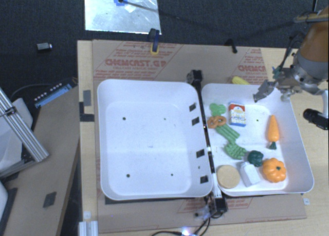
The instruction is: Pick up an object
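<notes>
Smooth white right bin [300,150] holds a ribbed orange pumpkin [273,170] and tapered carrot [272,128]; claw [272,91] spread, gripping nothing

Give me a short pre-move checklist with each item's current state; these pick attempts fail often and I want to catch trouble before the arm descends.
1. Hand above the right bin, not the left bin: ok, it sits over the far right corner.
2. Hand carrying nothing: ok, nothing shows between its fingers.
3. Fingers open enough for a grasp: cannot tell.
4. Isolated target available: ok, the toy carrot lies apart from its neighbours.
5. Crowded targets flagged: not ok, the toy pumpkin, the white block and the round tan disc sit close together.
6. Hand centred over a target: not ok, no item lies directly beneath.
</notes>
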### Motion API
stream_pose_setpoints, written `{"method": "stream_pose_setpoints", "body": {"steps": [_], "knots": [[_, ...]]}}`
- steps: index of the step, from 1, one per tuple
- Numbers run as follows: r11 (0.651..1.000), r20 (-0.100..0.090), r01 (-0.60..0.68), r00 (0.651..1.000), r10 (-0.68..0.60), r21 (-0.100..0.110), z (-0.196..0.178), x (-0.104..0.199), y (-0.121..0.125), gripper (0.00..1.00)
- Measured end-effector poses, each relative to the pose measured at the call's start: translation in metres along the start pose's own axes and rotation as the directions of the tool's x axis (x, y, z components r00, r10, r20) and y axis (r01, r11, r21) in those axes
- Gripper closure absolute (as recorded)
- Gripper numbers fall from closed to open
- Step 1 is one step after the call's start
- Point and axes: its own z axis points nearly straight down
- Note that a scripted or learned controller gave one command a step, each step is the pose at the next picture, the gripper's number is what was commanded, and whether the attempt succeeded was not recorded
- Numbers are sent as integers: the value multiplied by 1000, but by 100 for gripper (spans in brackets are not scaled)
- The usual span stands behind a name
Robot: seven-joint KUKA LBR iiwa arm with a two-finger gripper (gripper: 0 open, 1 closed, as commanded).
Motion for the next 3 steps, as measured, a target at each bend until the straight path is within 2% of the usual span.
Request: {"method": "stream_pose_setpoints", "body": {"steps": [1, 2, 3], "knots": [[1000, 6, 2, 1000, -2, -19, -254, -4, -23, 0], [1000, 4, 7, 1000, -7, -6, -255, -3, -23, 100], [1000, 3, 5, 1000, -4, -6, -274, 4, 34, 100]]}}
